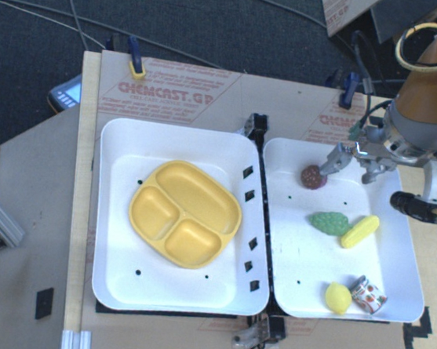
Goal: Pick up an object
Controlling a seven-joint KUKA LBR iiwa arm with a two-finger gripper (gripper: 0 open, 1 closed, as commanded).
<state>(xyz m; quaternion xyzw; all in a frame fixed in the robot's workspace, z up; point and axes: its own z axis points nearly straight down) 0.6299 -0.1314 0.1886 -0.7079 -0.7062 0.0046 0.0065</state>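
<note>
In the right bin (398,255) lie a dark red-brown ball (311,177) at the back left, a green leafy piece (329,222) and a yellow corn cob (360,231) in the middle, and a yellow lemon (338,297) beside a small crumpled can (367,295) at the front. My gripper (353,169) hangs over the bin's back edge, open, with one finger (335,160) just right of the ball and the other (371,174) farther right. Nothing is between the fingers.
The left bin (110,220) holds a yellow divided plate (184,213). A black clip strip runs between the bins. Blue clamps (136,61) hold the cardboard sheet at the back. Cables cross the dark floor behind.
</note>
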